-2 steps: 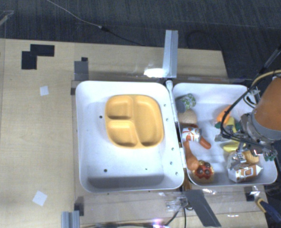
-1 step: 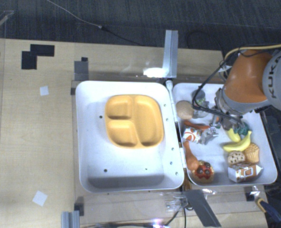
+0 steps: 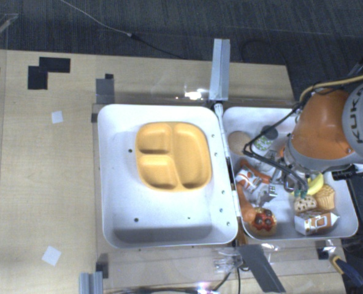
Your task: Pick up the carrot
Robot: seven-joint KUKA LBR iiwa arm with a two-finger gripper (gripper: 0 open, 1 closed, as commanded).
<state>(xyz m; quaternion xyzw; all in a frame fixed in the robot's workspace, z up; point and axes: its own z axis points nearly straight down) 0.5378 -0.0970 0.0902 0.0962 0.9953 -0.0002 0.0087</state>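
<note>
Two shallow white bins sit side by side on the light wooden worktop [image 3: 40, 188]. The left bin [image 3: 117, 225], near the middle of the frame, holds a yellow divided plate [image 3: 172, 155] with three compartments, lying flat in the bin's upper half; the compartments look bare.

The right bin [image 3: 348, 225] is crowded. Along its left wall lies the carrot [image 3: 245, 206], an orange piece running from mid-height of the bin down toward the lower left corner, where it ends just beside a dark red, strawberry-like item [image 3: 263, 221]. A white and orange packet [image 3: 248, 180] lies over the carrot's upper part. A round beige object [image 3: 238, 141] sits in the bin's upper left corner, and a small green-capped bottle [image 3: 266, 141] is just to its right. In the lower right part of the bin are a banana [image 3: 316, 184], a muffin-like piece [image 3: 325, 197], a spotted block [image 3: 303, 204] and a small white carton [image 3: 316, 223].

The arm [image 3: 322, 130] reaches in from the right edge of the frame, its orange band over the upper right of this bin. The gripper [image 3: 278, 177] hangs low over the middle of the bin, just to the right of the packet and carrot. How far apart it stands cannot be told amid the clutter, and nothing is seen held in it.
</note>
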